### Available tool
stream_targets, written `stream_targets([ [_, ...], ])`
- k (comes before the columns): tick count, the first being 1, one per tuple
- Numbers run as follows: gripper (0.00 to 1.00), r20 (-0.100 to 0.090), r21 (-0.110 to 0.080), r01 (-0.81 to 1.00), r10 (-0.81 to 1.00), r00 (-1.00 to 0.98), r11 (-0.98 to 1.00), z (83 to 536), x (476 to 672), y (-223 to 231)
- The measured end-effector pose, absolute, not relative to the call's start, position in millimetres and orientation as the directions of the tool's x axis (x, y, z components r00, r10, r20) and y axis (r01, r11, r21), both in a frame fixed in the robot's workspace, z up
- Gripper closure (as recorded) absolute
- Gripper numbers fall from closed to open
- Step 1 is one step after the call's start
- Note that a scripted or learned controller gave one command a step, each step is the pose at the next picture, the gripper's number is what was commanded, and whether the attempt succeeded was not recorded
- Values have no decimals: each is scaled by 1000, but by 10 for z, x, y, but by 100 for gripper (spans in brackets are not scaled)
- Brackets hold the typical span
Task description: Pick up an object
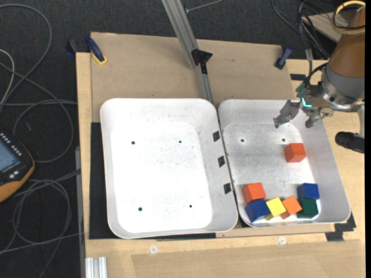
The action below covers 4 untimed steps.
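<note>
The tool (298, 114) is hovering over the far part of the right bin (330, 161), its fingers standing apart with nothing between them. A lone orange block (295, 152) is sitting just near of it, well apart from the cluster of blocks (281, 201) at the bin's near edge. It looks light, stiff and flat-sided, so gripping across two opposite faces should be holding it best.

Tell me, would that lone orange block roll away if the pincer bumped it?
Probably not: the orange block looks like a flat-sided cube, so it should slide, not roll. It looks solid and stiff. The right bin looks smooth around it, so a nudge might push it easily.
</note>
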State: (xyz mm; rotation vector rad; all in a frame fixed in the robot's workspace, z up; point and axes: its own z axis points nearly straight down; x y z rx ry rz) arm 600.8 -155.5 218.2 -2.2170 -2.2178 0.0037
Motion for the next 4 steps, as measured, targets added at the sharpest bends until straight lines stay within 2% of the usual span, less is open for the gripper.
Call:
stream_targets([
  [1,0,1,-1,1000,1000,-1,1,2207,6018,-1554],
  [2,0,2,-8,1000,1000,0,0,1572,6015,-1532],
  [3,0,2,-3,1000,1000,-1,1,1055,6016,-1521],
  [4,100,0,3,1000,1000,-1,1,1192,6031,-1526],
])
